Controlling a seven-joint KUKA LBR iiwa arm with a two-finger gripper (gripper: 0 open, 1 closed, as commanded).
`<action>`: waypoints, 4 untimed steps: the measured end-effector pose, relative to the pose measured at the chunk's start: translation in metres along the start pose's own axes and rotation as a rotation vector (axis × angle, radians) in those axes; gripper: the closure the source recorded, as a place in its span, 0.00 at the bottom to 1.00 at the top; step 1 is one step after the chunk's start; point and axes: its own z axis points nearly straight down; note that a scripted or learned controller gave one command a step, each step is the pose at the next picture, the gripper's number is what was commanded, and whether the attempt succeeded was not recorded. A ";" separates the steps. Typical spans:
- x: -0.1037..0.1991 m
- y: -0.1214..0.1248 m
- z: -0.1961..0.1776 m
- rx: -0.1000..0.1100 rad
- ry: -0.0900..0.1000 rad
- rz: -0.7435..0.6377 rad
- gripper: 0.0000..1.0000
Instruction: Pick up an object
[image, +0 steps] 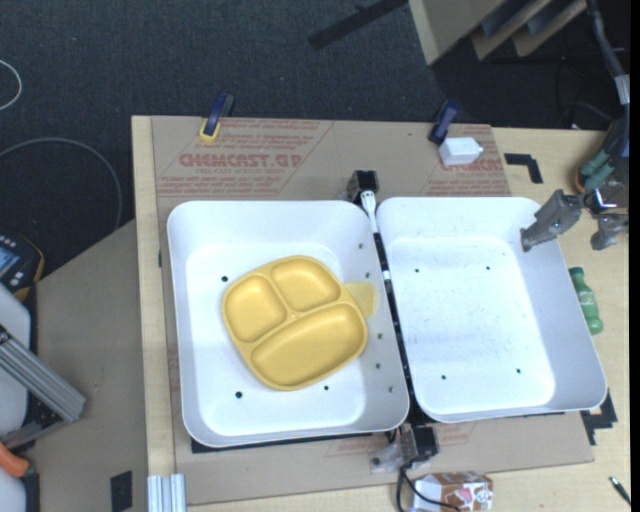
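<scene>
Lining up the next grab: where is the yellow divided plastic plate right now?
The yellow divided plastic plate lies in the left white bin, roughly centred, slightly toward the divider with the right white bin.

yellow tray (295, 322) fills left bin (190, 300) middle; right bin (560, 370) floor open, reachable from above.

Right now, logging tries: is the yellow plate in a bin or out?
In: the yellow plate lies flat inside the left bin.
</scene>
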 end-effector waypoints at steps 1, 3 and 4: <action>0.078 0.002 -0.115 -0.004 0.002 -0.002 0.00; 0.077 0.000 0.000 0.018 0.001 0.008 1.00; 0.138 0.000 0.058 0.016 0.001 0.002 1.00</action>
